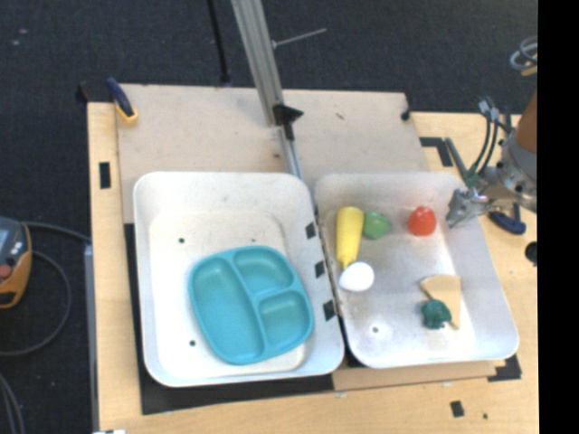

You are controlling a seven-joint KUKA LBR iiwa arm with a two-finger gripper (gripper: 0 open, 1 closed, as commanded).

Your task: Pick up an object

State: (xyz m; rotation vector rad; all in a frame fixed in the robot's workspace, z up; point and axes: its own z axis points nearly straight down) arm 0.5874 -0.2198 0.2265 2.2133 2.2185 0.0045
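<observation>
Gripper (460,208) hovers at right bin's (484,269) far-right rim, fingers (can't tell if open or closed) empty. Red object (421,221) just left. Risk: descent clips rim, misses.

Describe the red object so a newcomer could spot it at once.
Start at the right bin, the one without the blue plate. Along its far edge, just left of the gripper, sits a small red object. It is the only red thing there; its nearest neighbours are a green lump and a yellow piece.
</observation>
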